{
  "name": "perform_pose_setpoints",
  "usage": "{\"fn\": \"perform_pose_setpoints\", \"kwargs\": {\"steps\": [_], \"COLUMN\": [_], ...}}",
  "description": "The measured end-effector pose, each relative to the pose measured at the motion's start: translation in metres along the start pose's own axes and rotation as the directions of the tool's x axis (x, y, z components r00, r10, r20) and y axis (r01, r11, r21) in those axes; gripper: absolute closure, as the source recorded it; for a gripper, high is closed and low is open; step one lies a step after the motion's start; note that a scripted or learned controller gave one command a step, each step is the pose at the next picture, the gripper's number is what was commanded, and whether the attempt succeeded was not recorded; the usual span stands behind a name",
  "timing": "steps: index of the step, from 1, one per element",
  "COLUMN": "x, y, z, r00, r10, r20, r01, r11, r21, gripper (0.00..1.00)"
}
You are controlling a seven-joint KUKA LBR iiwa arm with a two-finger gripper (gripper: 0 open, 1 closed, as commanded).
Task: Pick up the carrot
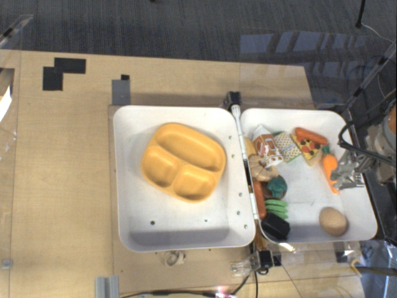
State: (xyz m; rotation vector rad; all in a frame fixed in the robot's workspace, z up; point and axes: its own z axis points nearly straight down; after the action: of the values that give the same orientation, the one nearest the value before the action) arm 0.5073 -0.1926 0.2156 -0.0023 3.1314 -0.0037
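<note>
Carrot [330, 168] beside pizza slice [308, 146], touching end effector [347, 177], finger state impossible to tell.

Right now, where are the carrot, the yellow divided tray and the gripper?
carrot [329, 166]: camera view, orange body, right bin.
yellow divided tray [183, 161]: camera view, central ridge between compartments, left bin.
gripper [347, 177]: camera view, metal fingertip area beside the carrot.
</note>
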Motion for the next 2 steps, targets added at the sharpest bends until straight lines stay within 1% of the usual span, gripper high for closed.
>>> {"fn": "perform_pose_setpoints", "kwargs": {"steps": [1, 2], "x": [-0.022, -0.064], "y": [-0.012, -0.013], "z": [0.096, 0.126], "r00": [0.996, 0.962], "r10": [-0.084, -0.272], "r20": [-0.008, 0.006], "r01": [0.084, 0.272], "r11": [0.996, 0.962], "r21": [-0.004, 0.003], "gripper": [0.00, 0.00]}}
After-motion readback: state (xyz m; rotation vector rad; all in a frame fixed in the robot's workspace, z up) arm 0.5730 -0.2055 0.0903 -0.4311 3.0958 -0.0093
